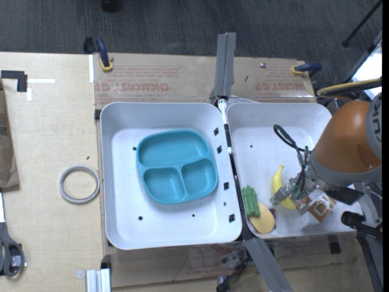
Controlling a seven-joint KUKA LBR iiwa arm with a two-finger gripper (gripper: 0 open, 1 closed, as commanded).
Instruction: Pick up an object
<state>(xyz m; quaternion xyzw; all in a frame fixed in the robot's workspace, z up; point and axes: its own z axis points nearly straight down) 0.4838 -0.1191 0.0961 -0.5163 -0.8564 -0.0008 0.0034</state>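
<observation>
In the right bin [261,126] a yellow banana [278,177] lies near the middle, pointing up and down. My gripper [287,195] is low in this bin, right at the banana's lower end, under the arm's orange band [349,140]. Close to the bin's left wall lies a green object [250,199], and a rounded yellow-tan object [262,222] touches its lower end. A thin black wire loop [285,137] lies farther back in the same bin.
The left bin [115,163] holds a blue divided plate [177,166]. A small brown-and-white block [320,207] sits by the gripper's right side. On the bench left of the bins lie a grey ring [79,184] and scissors [9,254].
</observation>
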